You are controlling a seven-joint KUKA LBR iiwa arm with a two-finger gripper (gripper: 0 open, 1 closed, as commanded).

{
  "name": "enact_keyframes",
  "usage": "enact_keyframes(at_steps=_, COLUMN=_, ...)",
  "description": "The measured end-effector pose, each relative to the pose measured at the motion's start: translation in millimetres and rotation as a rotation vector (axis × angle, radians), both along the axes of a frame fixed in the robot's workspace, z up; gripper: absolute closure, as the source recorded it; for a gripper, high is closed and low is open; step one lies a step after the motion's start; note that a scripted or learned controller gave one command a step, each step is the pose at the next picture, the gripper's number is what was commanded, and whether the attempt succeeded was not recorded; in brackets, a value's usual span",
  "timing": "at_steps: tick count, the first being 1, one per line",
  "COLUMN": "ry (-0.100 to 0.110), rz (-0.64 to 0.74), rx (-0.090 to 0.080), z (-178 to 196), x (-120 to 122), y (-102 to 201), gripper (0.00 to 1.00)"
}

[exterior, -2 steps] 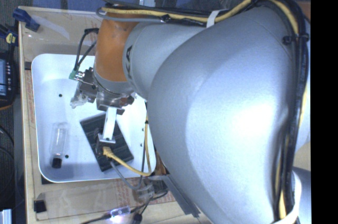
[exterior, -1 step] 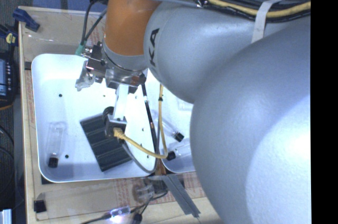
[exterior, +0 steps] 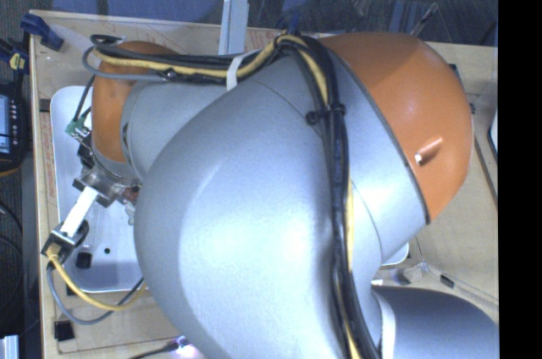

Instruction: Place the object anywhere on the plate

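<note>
1. Looming over the left bin [exterior: 63, 116], the grey arm [exterior: 279, 213] covers most of it.
2. Its orange band [exterior: 406, 120] lies right of that bin.
3. Whether the jaws are wide or narrow cannot be told.
4. The object's place relative to the bin is hidden.

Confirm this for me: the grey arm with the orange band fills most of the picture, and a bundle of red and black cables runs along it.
One detail is off: the cables are yellow and black, not red and black. The camera view shows them running along the grey arm past the orange band and held by a white tie. The rest stands: the arm does fill most of the picture, covering much of the white bin at the left.
</note>
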State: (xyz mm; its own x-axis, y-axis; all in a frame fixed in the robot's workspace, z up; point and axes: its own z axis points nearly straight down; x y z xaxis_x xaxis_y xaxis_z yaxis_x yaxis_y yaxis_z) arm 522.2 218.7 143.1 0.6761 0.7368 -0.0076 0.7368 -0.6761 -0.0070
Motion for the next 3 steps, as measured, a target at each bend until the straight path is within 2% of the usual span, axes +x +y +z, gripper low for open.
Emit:
enact_keyframes(at_steps=1, ry=-0.002, rz=0.065, rx=0.002, z=-37.9, x=18.6, y=-64.5, gripper=0.00)
enact_keyframes(at_steps=2, ry=-0.001, rz=0.777, rx=0.006, z=-53.1, x=-10.7, y=-23.6, gripper=0.00)
enact_keyframes(at_steps=3, ry=0.000, rz=0.780, rx=0.006, z=-43.6, x=-10.5, y=-23.7, gripper=1.00)
